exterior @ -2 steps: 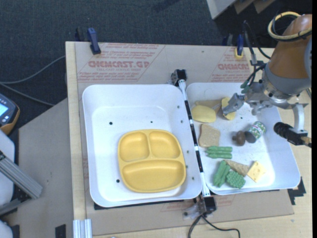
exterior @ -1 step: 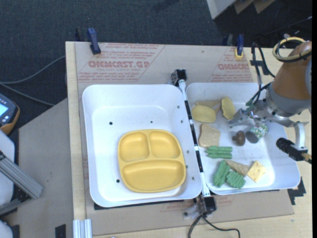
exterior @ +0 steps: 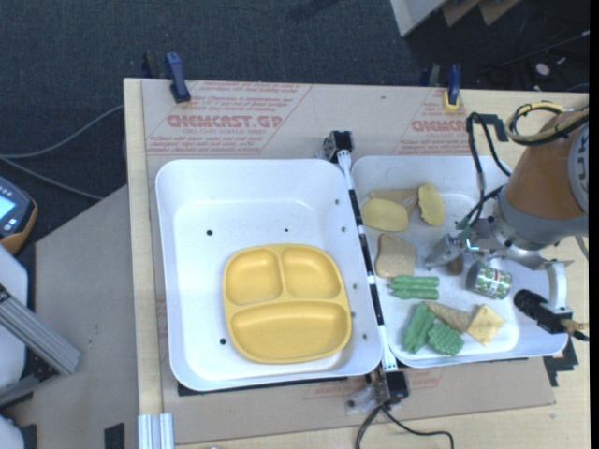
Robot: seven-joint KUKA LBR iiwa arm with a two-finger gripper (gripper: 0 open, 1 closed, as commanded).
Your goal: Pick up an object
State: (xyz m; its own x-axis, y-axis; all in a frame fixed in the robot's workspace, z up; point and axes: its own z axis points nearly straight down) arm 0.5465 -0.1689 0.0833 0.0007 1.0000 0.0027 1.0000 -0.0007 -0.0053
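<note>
My gripper hangs low over the middle of the right bin, reaching in from the right under the grey and orange wrist. Directly left of it lies a tan bread slice. A small green and silver can lies on its side just below and right of the gripper. Green beans lie below the bread. Nothing shows between the gripper's tips.
The right bin also holds a pale yellow potato shape, a yellow slice, green pickles, a tan cracker and a yellow wedge. In the left bin sits a yellow divided plate.
</note>
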